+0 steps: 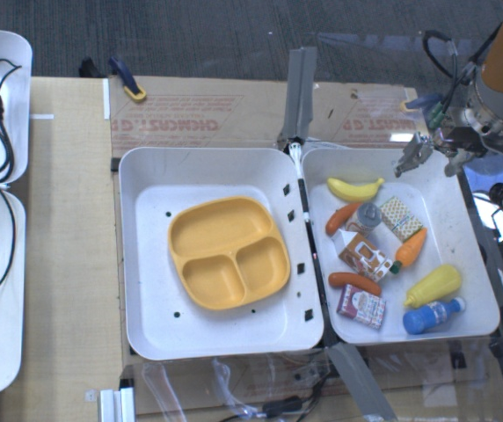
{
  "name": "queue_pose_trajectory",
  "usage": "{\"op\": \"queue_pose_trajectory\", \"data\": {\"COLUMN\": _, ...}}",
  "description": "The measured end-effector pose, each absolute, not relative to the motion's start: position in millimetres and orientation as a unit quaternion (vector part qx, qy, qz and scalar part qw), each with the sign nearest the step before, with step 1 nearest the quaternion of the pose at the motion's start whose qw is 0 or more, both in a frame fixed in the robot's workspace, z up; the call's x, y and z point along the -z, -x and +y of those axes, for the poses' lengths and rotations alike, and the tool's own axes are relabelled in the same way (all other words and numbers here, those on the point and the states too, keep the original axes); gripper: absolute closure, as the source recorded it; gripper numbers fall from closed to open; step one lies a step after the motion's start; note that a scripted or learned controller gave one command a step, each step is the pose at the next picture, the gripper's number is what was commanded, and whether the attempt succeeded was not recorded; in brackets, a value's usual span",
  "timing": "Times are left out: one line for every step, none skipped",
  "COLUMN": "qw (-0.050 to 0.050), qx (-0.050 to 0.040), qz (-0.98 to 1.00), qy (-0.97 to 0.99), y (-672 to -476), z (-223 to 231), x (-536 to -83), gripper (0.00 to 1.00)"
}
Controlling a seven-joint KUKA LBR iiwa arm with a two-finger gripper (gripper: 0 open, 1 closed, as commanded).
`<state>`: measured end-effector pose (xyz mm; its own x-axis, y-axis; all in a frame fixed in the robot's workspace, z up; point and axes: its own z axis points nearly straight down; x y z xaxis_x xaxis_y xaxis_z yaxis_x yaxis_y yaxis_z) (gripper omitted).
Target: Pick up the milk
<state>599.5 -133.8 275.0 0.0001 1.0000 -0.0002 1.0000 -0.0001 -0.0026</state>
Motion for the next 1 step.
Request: {"op": "queue_pose_trajectory", "data": {"qw": 0.001, "qx": -0.0015, "qz": -0.703, "qy": 0.711, "y": -564.0, "z": -94.5, "x": -140.9, "gripper": 0.00}}
